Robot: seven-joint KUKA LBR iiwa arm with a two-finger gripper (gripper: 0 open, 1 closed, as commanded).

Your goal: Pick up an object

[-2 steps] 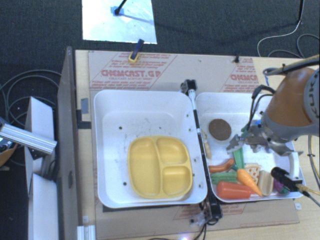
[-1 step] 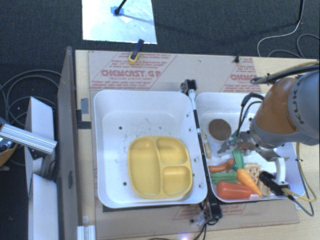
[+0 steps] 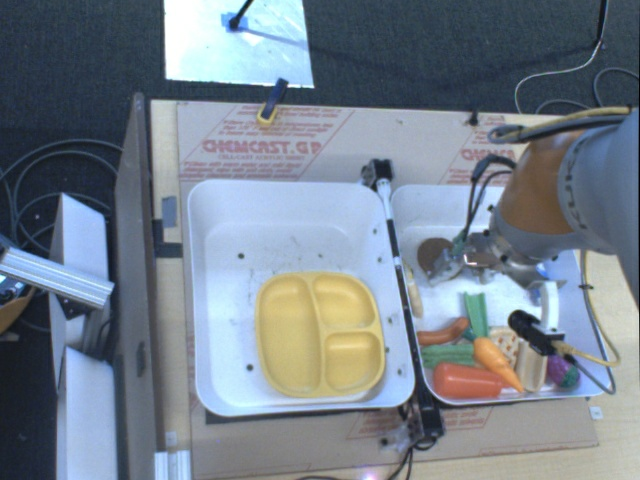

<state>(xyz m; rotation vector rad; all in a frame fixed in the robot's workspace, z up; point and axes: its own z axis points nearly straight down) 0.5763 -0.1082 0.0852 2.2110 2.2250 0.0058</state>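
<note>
Reaching step: gripper (image 3: 447, 260) hovers above the piled plastic toy food (image 3: 480, 353) in the right white bin (image 3: 440, 203); next, descend.

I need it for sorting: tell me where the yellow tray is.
The yellow tray lies in the left bin, toward its near right corner, beside the divider from the right bin.

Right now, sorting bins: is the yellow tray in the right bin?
No, the yellow tray lies in the left bin, beside the toy-filled right bin.
</note>
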